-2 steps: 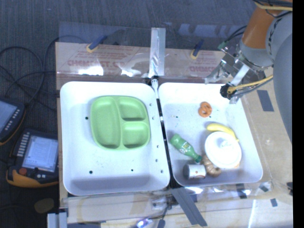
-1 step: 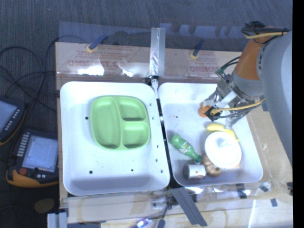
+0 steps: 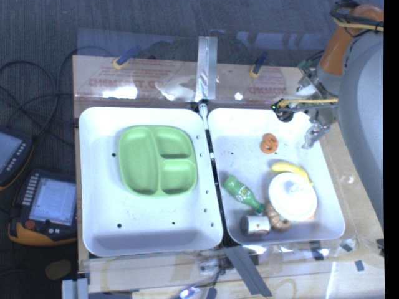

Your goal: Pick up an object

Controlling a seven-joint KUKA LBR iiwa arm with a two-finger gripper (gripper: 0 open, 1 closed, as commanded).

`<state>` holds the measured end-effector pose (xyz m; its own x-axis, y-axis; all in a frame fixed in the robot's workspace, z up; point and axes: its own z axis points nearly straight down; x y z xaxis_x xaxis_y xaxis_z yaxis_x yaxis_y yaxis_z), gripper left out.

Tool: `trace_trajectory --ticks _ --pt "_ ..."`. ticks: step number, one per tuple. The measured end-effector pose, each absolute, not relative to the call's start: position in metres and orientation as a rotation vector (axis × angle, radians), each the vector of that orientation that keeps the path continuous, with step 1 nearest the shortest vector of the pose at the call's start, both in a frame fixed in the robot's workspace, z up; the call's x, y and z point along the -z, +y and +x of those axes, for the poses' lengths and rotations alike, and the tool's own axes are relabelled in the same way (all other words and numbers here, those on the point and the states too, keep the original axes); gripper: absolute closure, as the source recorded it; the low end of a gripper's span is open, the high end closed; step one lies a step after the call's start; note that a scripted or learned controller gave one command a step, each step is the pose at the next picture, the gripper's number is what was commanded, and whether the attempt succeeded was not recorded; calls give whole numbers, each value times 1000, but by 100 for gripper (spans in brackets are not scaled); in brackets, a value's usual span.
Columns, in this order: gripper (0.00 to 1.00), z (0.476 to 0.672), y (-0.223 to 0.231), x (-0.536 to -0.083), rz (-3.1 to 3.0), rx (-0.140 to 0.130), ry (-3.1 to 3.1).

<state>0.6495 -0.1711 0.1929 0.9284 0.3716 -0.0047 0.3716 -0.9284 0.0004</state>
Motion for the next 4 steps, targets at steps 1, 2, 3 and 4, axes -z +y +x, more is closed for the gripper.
trace_trajectory --ticks 1,2,3,4 --pt "0 638 -157 -127 3123 11 323" --pt "0 622 -174 -122 3124 9 318" --pt "0 648 -167 -171 3074 8 632" --pt "0 660 -166 -143 3125 8 327"
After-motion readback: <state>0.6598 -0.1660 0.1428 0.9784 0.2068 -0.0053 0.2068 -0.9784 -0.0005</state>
